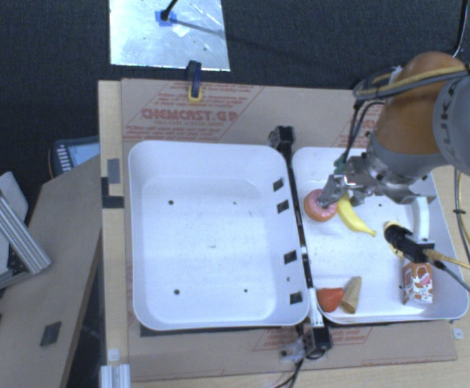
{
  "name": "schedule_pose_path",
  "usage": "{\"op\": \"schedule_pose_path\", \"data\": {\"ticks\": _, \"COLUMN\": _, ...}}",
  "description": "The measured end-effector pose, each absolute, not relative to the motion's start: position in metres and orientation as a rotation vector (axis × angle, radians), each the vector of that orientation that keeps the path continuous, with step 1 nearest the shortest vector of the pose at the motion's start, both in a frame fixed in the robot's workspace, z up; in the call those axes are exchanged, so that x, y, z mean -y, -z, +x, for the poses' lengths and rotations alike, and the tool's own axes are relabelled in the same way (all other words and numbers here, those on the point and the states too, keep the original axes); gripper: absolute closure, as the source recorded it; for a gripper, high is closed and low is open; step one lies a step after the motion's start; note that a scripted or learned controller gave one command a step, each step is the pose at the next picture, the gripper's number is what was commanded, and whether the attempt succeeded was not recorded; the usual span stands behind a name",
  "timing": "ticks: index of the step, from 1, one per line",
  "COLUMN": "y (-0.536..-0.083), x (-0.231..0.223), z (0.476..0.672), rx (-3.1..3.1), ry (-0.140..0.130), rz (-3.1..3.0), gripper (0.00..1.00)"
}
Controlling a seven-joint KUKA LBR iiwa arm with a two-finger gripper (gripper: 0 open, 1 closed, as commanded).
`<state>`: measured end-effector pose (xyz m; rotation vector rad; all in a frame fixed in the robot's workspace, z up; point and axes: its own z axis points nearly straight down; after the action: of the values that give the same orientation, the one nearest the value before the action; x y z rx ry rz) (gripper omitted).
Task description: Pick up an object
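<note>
Reaching down into the right-hand white bin (445, 297), the two-finger gripper (332, 194) hovers at a pink ring-shaped doughnut toy (319, 207).
Whether it is parted or has hold of anything cannot be told; the doughnut lies against the divider, just beside a yellow banana (356, 219), so the next move probably calls for a clean close on it alone.

Single fixed camera above bench (243, 103), angled down on both bins (211, 241), arm (429, 111) entering right.

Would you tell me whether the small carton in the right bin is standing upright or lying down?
Lying down: the carton shows its printed face upward on the right bin's floor.
</note>
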<state>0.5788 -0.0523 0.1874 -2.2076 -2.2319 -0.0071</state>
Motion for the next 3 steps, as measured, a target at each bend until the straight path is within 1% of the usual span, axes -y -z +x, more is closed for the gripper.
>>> {"op": "schedule_pose_path", "data": {"ticks": 1, "y": -0.184, "x": -0.013, "z": 0.547, "rx": 2.23, "ry": 0.001, "rz": -2.206, "gripper": 1.0}}
{"op": "schedule_pose_path", "data": {"ticks": 2, "y": -0.184, "x": -0.08, "z": 0.531, "rx": 2.231, "ry": 0.003, "rz": -2.206, "gripper": 1.0}}
{"op": "schedule_pose_path", "data": {"ticks": 3, "y": -0.289, "x": -0.109, "z": 0.487, "rx": 2.234, "ry": 0.016, "rz": -2.213, "gripper": 1.0}}
